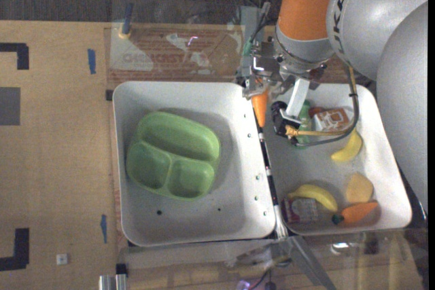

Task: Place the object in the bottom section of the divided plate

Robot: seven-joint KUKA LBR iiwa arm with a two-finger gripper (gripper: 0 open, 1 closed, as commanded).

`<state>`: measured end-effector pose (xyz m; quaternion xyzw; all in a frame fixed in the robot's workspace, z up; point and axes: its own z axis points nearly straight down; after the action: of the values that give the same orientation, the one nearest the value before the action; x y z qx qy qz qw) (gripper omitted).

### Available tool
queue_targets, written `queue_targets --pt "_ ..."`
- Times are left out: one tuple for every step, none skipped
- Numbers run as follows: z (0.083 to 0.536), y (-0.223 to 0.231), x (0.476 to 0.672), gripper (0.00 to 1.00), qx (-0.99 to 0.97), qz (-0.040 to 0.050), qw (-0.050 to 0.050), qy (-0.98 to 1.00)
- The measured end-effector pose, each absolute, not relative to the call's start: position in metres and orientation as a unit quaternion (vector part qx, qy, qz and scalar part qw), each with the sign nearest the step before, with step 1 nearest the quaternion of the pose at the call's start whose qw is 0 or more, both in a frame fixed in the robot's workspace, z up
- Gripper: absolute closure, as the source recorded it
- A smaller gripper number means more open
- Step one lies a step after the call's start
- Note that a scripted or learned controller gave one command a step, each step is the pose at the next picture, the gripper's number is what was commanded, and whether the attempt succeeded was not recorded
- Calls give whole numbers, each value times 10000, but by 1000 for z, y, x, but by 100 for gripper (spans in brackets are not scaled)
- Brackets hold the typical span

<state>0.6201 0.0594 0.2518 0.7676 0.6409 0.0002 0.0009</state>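
The gripper [262, 95] is hanging over the wall between the two bins, fingers closing on an orange carrot [259, 111] — long axis running up-down, tip pointing down. The green divided plate [175, 154] is sitting in the left bin [204, 217].

Black letters, apparently "KU", stood on the grey arm [367, 3] beside its orange band; faint pale lettering ran across the clear sheet [178, 54] above the left bin, too blurred to read; the package [331, 120] label was unreadable too
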Motion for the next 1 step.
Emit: queue_targets --pt "235 115 591 100 7332 -15 -13 6800"
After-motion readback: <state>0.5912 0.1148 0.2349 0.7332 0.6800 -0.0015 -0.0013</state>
